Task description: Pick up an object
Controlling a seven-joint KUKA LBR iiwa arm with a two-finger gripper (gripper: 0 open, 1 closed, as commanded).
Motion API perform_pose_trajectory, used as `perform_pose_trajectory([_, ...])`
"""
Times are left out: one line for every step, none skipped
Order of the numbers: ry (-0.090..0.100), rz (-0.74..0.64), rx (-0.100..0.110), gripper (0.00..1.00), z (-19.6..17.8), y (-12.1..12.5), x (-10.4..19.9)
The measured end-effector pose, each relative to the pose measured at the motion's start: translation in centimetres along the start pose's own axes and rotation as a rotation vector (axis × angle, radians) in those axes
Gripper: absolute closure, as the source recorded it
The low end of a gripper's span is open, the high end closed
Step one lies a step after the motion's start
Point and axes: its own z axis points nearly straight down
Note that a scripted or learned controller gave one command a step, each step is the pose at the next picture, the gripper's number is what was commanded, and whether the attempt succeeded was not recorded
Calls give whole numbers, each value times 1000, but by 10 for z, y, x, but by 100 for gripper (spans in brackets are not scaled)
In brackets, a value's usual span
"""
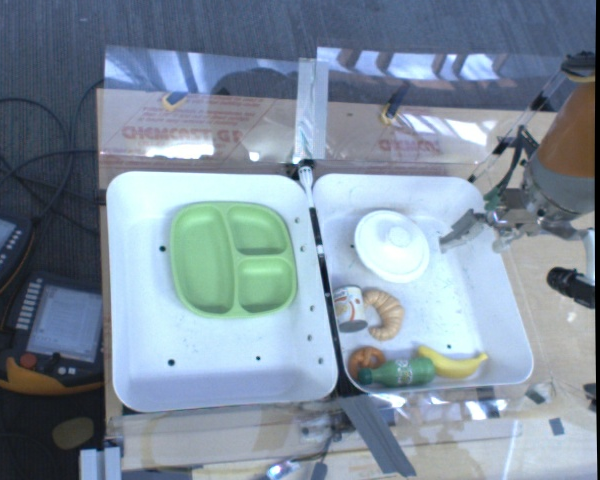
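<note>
Smooth glossy white plastic formed both bins point(130, 268); the green divided plate point(232, 259) looked matt plastic, and the white lid point(392, 245) shone like glazed ceramic.

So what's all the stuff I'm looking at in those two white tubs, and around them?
bins: two, white, side by side on the bench
divided plate: one, green, left bin
lidded bowl: one, white, right bin, upper part
small can: one, white, right bin beside the croissant
croissant: one, tan, right bin
banana: one, yellow, right bin's front edge
bottle: one, green, beside the banana
round fruit: one, orange, front left corner of right bin
handheld controller: one, grey and orange, floor at left
arm: one, grey and orange, right
gripper: one, over right bin
</note>
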Motion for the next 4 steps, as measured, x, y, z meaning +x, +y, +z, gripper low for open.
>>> perform_pose_trajectory([-1, 134, 0, 0, -2, 13, -5])
perform_pose_trajectory([0, 167, 3, 0, 55, -58, 111])
perform_pose_trajectory([-8, 204, -12, 0, 98, -49, 114])
perform_pose_trajectory([-4, 201, -12, 100, 89, -48, 116])
